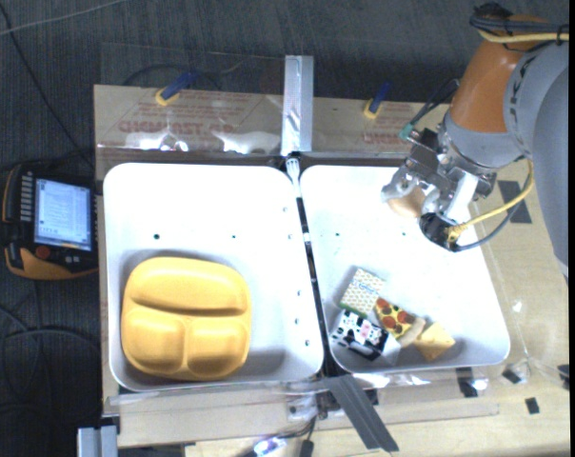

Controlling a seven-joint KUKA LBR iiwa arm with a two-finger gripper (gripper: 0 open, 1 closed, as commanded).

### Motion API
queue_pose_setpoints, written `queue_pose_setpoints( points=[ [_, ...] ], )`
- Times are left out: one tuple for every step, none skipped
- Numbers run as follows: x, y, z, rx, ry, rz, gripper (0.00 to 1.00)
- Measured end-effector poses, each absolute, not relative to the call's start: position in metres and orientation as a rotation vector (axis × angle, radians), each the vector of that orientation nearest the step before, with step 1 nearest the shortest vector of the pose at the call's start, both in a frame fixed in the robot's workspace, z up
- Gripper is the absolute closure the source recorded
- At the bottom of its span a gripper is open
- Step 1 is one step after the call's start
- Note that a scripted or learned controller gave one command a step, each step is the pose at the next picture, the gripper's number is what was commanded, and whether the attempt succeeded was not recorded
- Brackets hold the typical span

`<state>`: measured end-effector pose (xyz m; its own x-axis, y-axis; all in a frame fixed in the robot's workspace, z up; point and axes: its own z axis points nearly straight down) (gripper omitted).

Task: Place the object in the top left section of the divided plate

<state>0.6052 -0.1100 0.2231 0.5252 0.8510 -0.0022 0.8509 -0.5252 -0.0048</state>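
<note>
Hovering over the right bin (478, 284), the tool (411, 196) state is indeterminate; missing the toy pile (387, 322) leaves the yellow divided plate (185, 317) unfilled.

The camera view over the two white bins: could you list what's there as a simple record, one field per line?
Left bin: holds a yellow divided plate, near its front left.
Right bin: holds a cluster of small items near the front edge.
Cluster: a patterned block, a pizza-slice toy, a black-and-white piece, a tan wedge, lying close together.
Arm: reaches in from the right, gripper above the right bin's back part.
Beside the bench: a handheld screen device at left.
</note>
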Motion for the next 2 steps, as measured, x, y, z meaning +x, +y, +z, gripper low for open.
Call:
queue_pose_setpoints(
  points=[
    [0.666,-0.08,0.259,-2.727,-1.56,0.007,1.0],
    [0.669,-0.043,0.434,-2.87,-1.283,0.006,1.0]
  ],
)
